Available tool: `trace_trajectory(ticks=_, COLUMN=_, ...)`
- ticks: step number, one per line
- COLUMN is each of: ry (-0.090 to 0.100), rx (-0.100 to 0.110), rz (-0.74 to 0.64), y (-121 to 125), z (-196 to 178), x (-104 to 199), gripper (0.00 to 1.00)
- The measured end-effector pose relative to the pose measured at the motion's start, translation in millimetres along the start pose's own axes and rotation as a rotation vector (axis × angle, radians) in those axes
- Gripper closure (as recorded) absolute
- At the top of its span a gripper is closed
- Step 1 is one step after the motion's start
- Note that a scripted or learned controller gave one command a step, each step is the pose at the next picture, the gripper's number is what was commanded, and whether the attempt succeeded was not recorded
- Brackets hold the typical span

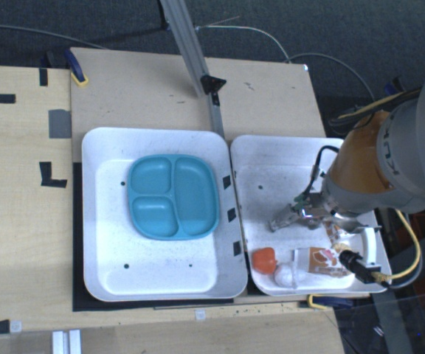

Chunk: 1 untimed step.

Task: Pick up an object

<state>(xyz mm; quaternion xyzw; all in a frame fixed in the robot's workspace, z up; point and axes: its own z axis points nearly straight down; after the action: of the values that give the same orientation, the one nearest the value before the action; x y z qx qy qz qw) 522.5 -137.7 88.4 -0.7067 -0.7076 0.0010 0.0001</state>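
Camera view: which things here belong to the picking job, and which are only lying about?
Belong to the job:
- the hand, low in the right white bin
- small orange object
- small white rounded object
- flat white and brown packet

Only lying about:
- blue plastic divided plate, in the left white bin
- grey metal bar
- wooden bench

Right bin's got the goods, all bunched along its near edge: a small orange block (pixel 263 258), a whitish roundish thing (pixel 285 275) just beside it to the right, and a flat clear packet (pixel 322 262) with reddish-brown print, lying flat. Left bin has a blue divided plate (pixel 173 196), right side up.
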Motion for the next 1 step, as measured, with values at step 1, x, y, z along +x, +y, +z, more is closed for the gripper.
trace_trajectory(ticks=1, ry=0.002, rx=0.001, rz=-0.001, y=-0.2, z=-10.5, x=0.7, gripper=1.0)
